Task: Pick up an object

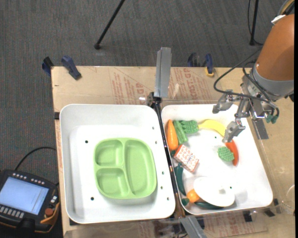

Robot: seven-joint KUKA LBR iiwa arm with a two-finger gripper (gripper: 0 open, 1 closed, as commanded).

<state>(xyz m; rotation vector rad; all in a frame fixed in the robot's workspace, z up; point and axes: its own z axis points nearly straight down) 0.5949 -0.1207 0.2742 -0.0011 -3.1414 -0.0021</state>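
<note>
The gripper (229,118) hangs open and empty over the right bin (264,180). It looks mid-approach; next it must drop onto the red-and-green toy (229,153)

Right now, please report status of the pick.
End effector open above right bin, holding nothing. Toy carrot just below its fingers. Banana close beside.

The right bin (266,182) is crowded along its left wall: a carrot (172,135), green leafy toy (187,127), banana (212,126), red-patterned packet (187,158) and white plate (214,192) lower down. A red-and-green vegetable (229,153) sits mid-right. Bare floor lies at centre and along the right side. In the left bin (69,133), a green divided tray (124,168) fills the middle, leaving margins around it.
</note>
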